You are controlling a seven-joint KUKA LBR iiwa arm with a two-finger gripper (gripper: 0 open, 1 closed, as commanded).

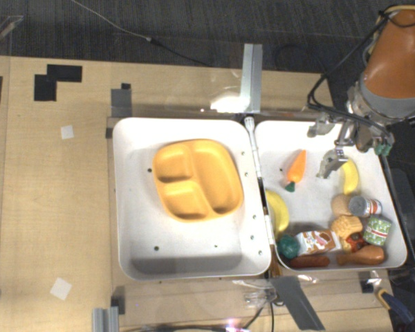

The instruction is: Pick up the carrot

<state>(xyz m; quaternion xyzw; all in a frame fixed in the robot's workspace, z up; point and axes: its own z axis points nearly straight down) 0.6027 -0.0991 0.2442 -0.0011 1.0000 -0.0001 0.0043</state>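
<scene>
Premises: a robotics lab or test cell, not a home. A pale wooden bench (48,206) bears two shallow white bins (135,254) set side by side, fixed by metal brackets (252,75). Black marker patches (55,80) sit on the bench's far left. Loose cables (124,26) cross dark carpet (194,5) beyond. The right bin holds toy food (332,241); the left a yellow divided tray (194,178).

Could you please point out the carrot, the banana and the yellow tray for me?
carrot (297,166): camera view, middle of its orange body.
banana (349,176): camera view, middle of its curve.
yellow tray (225,175): camera view, its large right compartment.
</scene>
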